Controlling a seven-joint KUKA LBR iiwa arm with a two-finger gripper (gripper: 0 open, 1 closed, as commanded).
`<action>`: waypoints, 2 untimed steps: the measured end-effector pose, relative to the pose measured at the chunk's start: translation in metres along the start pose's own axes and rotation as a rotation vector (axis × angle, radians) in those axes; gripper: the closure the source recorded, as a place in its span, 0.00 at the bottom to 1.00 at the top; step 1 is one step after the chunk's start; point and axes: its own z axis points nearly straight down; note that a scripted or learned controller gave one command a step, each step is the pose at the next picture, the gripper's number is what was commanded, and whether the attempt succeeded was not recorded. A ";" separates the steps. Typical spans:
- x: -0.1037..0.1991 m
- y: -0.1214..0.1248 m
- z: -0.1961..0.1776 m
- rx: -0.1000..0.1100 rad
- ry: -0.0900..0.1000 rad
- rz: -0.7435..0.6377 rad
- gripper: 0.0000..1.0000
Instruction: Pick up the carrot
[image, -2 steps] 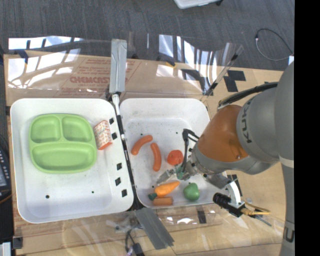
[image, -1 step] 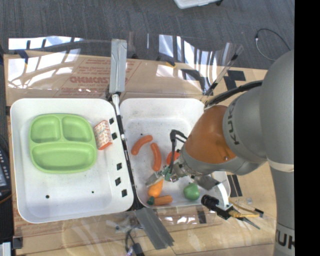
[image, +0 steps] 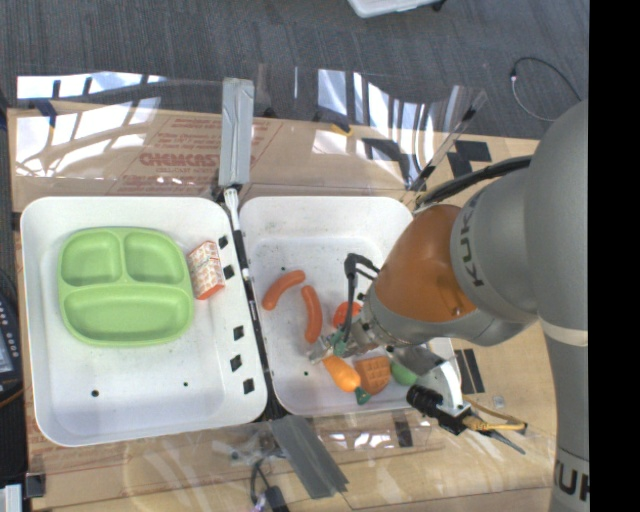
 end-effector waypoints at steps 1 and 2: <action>-0.026 -0.012 0.010 0.005 0.004 -0.177 1.00; -0.025 -0.011 0.001 0.006 0.004 -0.183 1.00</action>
